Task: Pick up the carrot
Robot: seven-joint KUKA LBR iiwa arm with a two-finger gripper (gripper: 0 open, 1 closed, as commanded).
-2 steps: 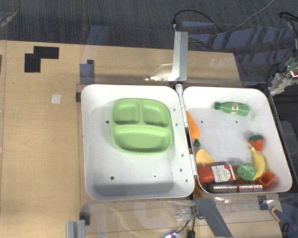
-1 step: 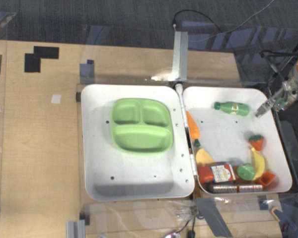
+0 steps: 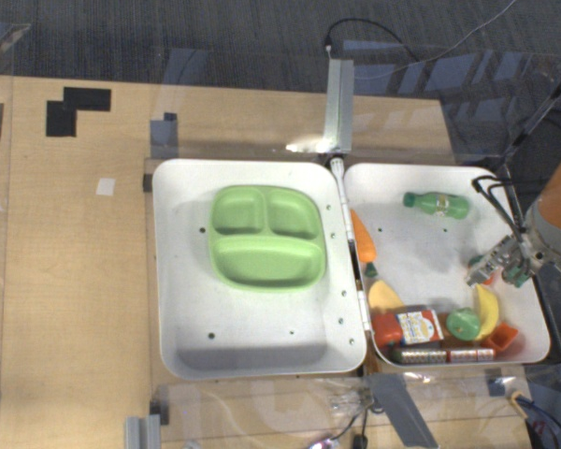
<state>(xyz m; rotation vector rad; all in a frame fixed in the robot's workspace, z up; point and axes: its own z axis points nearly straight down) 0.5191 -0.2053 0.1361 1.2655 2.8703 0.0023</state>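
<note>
So the carrot [image 3: 362,237] is lying in the right bin [image 3: 430,181], jammed right up against its left wall, running along the wall with the green end toward the near side. Looks like a light, stiff plastic toy, probably a bit slick and tapered, so I'd grab it across the thicker middle, not the tip. Trouble is that the wall leaves almost no room for a finger on that side. The near end of the bin is crowded: yellow piece [image 3: 384,296], ketchup bottle [image 3: 409,326], banana [image 3: 487,309]. The middle is wide open though. The pincer [image 3: 498,268] sits over the bin's right side, well apart from the carrot, holding nothing; can't tell how open it is.
</note>
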